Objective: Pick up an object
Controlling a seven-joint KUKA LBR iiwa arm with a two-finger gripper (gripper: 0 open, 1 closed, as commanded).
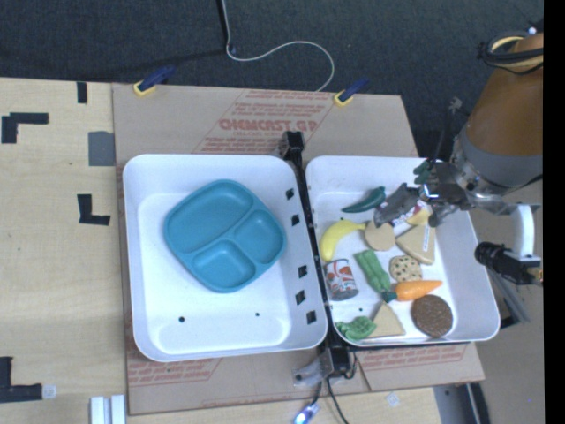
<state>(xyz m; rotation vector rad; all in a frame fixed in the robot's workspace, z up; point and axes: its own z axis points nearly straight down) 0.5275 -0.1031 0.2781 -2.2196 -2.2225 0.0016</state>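
Observation:
My gripper hangs low over the upper part of the right bin, reaching in from the right. Toy foods crowd the bin under and around it. A dark green pepper lies just left of it, and a tan piece and a pale wedge sit just below. Further left lies a yellow banana. Nearer the front are a small can, a green pickle, a cookie, a carrot and a brown patty. I see nothing lifted clear of the pile.
The left bin holds a blue divided plate. A black divider separates the two bins. A green leaf and a pale triangle sit at the right bin's front. The arm's body rises at the right.

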